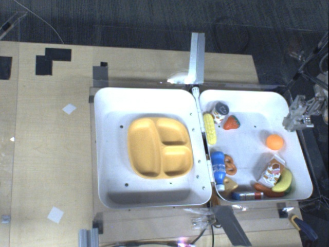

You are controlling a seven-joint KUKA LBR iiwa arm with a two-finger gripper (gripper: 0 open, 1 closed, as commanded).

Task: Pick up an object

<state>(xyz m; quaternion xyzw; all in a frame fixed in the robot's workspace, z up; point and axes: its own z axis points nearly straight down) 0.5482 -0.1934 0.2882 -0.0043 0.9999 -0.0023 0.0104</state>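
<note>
Since the tool sits at the right bin's right rim, grip state impossible to tell, the orange just inside is nearest; being round, it could easily roll off a sloppy pinch.

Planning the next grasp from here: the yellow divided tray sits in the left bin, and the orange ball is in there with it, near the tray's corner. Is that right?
Not quite. The camera view shows the yellow divided tray in the left bin, as you say, but the orange ball lies in the right bin, near its right wall, apart from the tray.
</note>
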